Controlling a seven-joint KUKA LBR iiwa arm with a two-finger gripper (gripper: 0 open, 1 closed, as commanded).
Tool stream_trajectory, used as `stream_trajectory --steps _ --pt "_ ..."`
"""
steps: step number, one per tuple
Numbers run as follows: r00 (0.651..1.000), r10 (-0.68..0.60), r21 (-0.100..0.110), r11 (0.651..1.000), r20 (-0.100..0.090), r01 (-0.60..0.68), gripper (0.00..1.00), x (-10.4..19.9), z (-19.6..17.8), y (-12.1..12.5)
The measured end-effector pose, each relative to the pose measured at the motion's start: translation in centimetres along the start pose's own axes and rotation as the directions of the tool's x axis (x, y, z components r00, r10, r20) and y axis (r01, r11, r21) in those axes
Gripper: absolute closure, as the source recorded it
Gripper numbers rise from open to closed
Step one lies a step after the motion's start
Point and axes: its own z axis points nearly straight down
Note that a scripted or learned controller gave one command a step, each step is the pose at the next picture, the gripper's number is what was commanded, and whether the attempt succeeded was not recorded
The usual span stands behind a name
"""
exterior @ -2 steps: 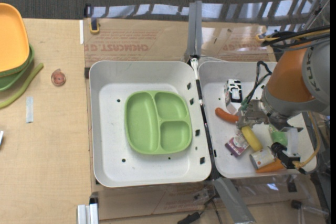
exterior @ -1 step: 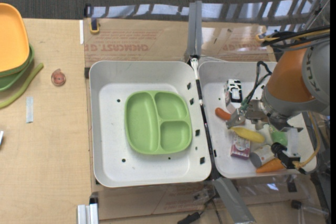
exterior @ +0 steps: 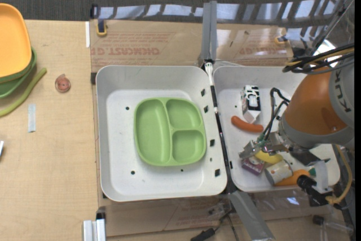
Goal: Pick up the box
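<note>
Box: small white and black cardboard box (exterior: 251, 102) standing near back of right white bin (exterior: 237, 178), just above orange sausage toy (exterior: 246, 124).
Fingers: low over toy pile (exterior: 265, 158) at front of right bin; cannot tell if open or shut.
Risk: may grab wrong toy, box well apart from gripper (exterior: 260, 149).
Count: one box, two bins, one green divided plate (exterior: 170, 131).
</note>
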Motion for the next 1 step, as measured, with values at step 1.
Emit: stream_trajectory --steps 1 --pt "1.000 0.003 0.000 1.000 0.000 -0.003 1.00 -0.10 -0.87 0.03"
